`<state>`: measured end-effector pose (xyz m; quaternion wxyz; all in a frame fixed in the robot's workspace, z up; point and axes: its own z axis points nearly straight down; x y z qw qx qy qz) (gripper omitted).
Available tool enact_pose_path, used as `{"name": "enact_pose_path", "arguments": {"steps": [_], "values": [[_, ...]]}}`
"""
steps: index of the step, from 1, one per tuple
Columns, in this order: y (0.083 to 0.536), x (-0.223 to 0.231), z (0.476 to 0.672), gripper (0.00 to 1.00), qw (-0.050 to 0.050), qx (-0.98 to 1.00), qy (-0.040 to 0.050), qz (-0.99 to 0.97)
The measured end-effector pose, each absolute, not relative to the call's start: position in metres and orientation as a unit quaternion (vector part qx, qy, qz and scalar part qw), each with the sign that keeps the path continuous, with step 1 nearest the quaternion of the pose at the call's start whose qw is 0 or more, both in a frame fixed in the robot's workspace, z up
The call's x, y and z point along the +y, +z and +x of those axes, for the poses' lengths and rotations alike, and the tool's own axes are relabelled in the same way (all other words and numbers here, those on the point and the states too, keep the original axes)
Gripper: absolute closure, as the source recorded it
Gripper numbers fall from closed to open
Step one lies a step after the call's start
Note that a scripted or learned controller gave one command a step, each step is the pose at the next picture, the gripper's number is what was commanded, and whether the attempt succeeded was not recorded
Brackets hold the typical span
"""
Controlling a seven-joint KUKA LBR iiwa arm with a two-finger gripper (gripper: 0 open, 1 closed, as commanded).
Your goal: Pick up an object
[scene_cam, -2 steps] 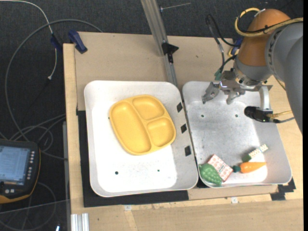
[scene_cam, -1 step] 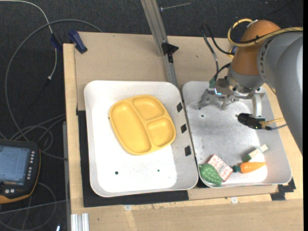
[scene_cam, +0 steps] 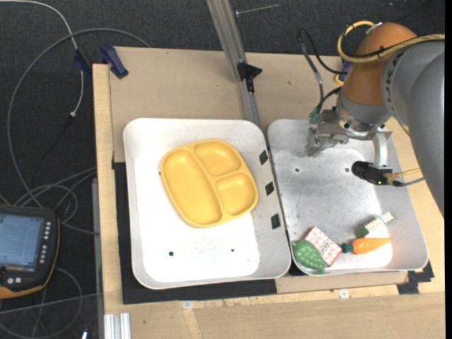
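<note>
My gripper hangs over the far left part of the right bin, under the orange band of the arm. Nothing shows in it. Along the right bin's near edge lie a green toy, a small red-and-white patterned box touching it, an orange carrot and a small pale block. They lie well toward the near edge from the gripper. A yellow divided plate rests in the left bin.
A black part with a yellow cable sticks out beside the arm over the right bin. A metal post rises behind the seam between the bins. Cables and a handheld screen lie left of the bench.
</note>
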<state>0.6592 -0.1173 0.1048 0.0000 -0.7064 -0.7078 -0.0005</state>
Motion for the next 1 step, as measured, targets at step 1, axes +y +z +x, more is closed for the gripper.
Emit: {"name": "enact_pose_path", "arguments": {"steps": [1], "values": [[0.1523,-0.1228,0.6656,1.0,-0.003,-0.708,-0.0021,-0.707]]}}
